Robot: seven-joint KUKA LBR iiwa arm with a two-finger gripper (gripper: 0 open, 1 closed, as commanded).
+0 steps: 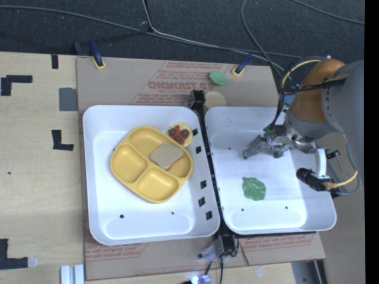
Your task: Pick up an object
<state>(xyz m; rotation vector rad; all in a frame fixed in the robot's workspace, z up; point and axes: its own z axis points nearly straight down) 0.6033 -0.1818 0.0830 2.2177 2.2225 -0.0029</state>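
Note:
A green leaf-shaped piece (254,188) lies flat in the right bin (237,126), toward its front. My gripper (256,149) hovers in the same bin, up and slightly left of the leaf, reaching in from the right. Its two fingers point left and stand apart, with nothing between them. In the left bin (100,158) sits a yellow divided plate (133,161) carrying a tan slice of bread (166,155). A small red and dark item (180,134) rests at the plate's upper right edge.
A green dotted object (218,77) and a round tan one (214,99) lie on the cardboard behind the bins. Black clips run along the divider (204,152) between the bins. Blue-and-yellow clamps (96,57) hold the cardboard's back edge. Cables cross the dark floor behind.

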